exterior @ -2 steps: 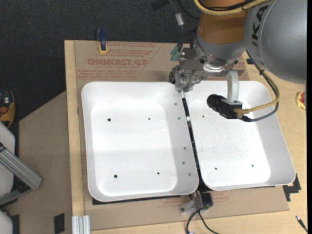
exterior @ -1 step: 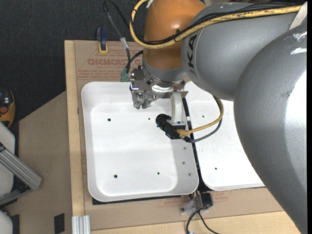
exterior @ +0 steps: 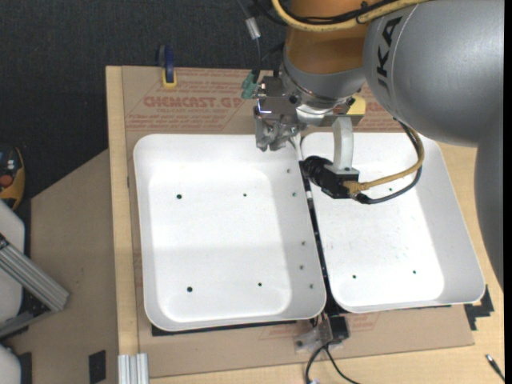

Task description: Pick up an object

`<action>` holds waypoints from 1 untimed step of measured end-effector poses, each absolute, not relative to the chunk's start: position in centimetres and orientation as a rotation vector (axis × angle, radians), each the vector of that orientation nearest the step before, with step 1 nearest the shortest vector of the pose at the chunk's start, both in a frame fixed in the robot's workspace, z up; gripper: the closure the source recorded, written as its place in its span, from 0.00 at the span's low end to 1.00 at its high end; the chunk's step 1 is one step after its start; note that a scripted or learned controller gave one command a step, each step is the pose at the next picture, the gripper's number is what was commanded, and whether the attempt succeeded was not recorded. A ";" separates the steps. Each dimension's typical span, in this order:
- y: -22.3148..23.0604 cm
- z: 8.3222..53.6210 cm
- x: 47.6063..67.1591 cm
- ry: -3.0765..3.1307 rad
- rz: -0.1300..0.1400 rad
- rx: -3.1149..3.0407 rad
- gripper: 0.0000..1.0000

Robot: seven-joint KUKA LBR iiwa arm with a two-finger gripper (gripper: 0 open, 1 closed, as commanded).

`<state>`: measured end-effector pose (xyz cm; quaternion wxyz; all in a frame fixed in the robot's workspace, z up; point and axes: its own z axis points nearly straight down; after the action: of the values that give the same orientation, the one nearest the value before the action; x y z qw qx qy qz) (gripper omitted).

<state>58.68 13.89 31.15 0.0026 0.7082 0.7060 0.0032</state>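
The arm (exterior: 416, 46) reaches in from the right, wrist bent down, pincer (exterior: 272, 138) at the left bin's (exterior: 216, 230) far rim; I cannot tell its state.

Grey arm (exterior: 448, 54) filling upper right of frame, black lettering on casing. Glossy orange band (exterior: 328, 2) above wrist. Yellow and black cables looping along it. Metallic gripper (exterior: 272, 130) below.

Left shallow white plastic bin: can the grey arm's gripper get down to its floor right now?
Probably yes. The gripper hangs over the far right corner of the left shallow white plastic bin, which is open-topped with low walls.
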 end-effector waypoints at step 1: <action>23.0 25.1 60.7 2.233 0.000 2.215 1.00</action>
<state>60.75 23.03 25.10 -0.0015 0.7042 0.7100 0.0000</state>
